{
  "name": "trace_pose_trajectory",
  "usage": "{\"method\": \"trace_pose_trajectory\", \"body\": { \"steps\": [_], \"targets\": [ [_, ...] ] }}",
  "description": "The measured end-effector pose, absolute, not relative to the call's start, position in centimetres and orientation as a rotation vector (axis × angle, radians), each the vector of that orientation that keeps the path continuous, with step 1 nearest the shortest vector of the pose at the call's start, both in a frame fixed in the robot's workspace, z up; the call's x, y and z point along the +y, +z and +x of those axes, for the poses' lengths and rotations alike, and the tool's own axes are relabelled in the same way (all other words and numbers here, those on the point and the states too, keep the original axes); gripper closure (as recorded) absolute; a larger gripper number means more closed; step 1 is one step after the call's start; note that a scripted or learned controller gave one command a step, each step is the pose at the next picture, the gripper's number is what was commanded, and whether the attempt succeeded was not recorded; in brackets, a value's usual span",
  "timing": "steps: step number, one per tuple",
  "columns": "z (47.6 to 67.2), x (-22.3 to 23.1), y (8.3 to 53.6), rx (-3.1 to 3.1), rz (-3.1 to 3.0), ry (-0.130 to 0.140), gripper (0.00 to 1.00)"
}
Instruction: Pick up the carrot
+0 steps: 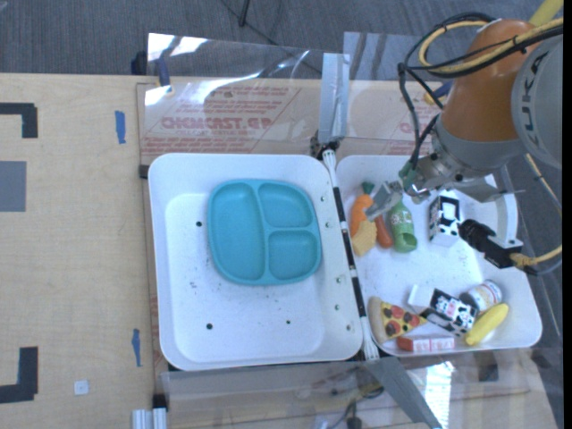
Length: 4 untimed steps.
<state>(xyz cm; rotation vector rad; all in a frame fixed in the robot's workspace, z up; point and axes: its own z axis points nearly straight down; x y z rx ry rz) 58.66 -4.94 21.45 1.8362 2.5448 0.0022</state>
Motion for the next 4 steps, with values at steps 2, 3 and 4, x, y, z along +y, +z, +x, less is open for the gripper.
{"method": "trace_pose_trajectory", "body": {
  "steps": [2,3,4],
  "targets": [
    [58.7,-4.8,22.4,2.546,1.83,0.002,0.0],
    [53.6,-10.7,9.9,2.686,1.626,0.001,0.0],
    [53.1,-8.1,18.5,2.644,1.69,0.002,0.0]
  ]
}}
